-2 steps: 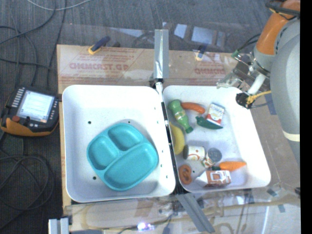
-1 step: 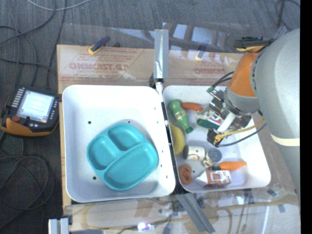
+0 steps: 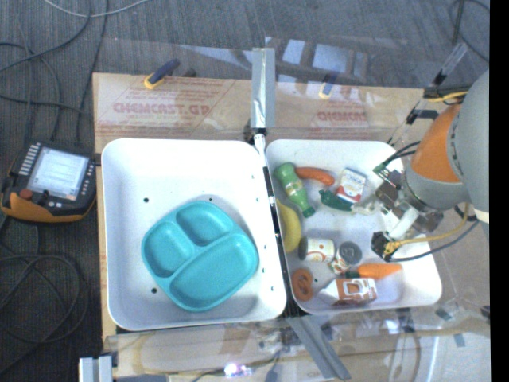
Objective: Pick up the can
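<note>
Can (image 3: pixel 320 249), as far as this slanted view allows, is the small pale cylinder with a red-brown mark lying on its side in the lower middle of the right bin (image 3: pixel 413 293). A banana (image 3: pixel 293 231) lies just left of it and a grey round disc (image 3: pixel 348 253) just right of it. Whether that disc belongs to the can or is a separate thing cannot be told.

A can of this kind is probably stiff and light to moderately heavy, with a smooth curved wall that could slip or roll. Lying on its side, it would likely roll away from any push along the bin floor. The safer hold seems to be across its round body near the middle of its length, closing from the two free sides, not from the ends. The banana and the disc crowd it, so there is little room to come down. A brown ring-shaped snack (image 3: pixel 302 283) and an orange-and-white box (image 3: pixel 354 290) lie just below it.

The arm reaches in from the right of the frame, its orange band (image 3: pixel 433 150) high at the right edge. The gripper (image 3: pixel 384 191) points leftward over the upper right part of that bin, near a small white carton (image 3: pixel 351 183), well apart from the can. Whether it is released or clenched cannot be told here, and nothing is seen held in it.
</note>
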Robot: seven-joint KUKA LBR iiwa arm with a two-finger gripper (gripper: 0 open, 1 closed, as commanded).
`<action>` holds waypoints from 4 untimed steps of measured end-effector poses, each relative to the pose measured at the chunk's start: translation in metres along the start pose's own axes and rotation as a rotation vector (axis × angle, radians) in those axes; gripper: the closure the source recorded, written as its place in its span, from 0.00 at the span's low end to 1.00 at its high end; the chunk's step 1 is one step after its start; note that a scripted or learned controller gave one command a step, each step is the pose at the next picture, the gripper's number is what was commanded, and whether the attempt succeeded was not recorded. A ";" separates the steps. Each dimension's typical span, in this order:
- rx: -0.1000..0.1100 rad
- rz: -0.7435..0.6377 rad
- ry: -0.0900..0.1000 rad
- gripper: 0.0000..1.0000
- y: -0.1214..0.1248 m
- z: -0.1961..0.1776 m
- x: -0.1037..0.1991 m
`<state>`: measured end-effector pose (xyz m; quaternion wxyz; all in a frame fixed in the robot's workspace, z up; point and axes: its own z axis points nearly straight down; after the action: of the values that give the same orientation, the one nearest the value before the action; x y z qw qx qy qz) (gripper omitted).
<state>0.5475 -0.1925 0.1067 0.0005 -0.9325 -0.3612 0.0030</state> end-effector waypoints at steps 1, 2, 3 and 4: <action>-0.002 -0.180 0.002 0.00 -0.006 -0.122 0.039; -0.003 -0.147 0.007 0.00 -0.064 0.014 0.046; 0.000 -0.146 0.002 1.00 -0.064 0.006 0.044; 0.000 -0.145 0.002 0.00 -0.064 0.006 0.044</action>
<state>0.5367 -0.1156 0.1009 0.0012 -0.9038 -0.4279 0.0020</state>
